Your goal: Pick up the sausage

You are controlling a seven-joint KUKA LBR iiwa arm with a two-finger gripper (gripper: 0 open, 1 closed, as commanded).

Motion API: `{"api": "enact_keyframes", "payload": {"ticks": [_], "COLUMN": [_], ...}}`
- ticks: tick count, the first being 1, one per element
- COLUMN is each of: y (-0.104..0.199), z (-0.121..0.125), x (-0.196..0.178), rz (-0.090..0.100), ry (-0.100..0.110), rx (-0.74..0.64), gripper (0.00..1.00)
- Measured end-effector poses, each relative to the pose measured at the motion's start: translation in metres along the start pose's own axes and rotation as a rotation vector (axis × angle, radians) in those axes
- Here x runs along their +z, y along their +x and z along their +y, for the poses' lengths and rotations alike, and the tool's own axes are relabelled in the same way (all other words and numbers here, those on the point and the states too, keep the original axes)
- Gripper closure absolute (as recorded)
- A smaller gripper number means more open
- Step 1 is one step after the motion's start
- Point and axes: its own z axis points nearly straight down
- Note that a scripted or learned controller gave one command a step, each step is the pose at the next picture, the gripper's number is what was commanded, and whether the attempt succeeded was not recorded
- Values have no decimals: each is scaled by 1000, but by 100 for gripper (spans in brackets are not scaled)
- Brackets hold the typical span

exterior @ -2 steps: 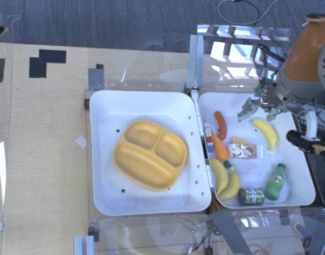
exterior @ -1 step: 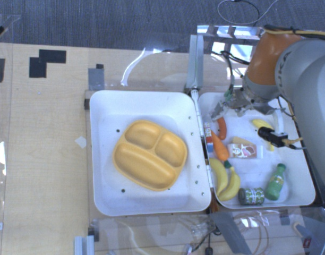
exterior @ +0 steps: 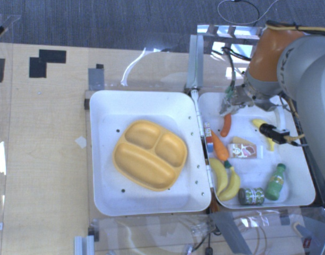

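The sausage (exterior: 225,125) lies in the right bin (exterior: 307,193), close to the wall between the two bins. The carrot (exterior: 220,148) sits just below it, almost touching. The gripper (exterior: 230,103) hangs right above the top end of the sausage. I cannot tell if the jaws are spread or pressed together. The sausage is thin and round, so it may roll or slip out. The jaws may bump the carrot or grab it too. The yellow plate (exterior: 150,154) sits in the left bin (exterior: 101,195), far away.
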Motion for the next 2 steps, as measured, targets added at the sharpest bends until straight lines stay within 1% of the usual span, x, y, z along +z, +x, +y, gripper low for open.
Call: {"api": "enact_keyframes", "payload": {"ticks": [1, 2], "y": [52, 60], "z": [9, 10], "x": [-157, -157], "rz": [2, 2], "ry": [5, 7], "rx": [32, 47], "gripper": [100, 100]}}
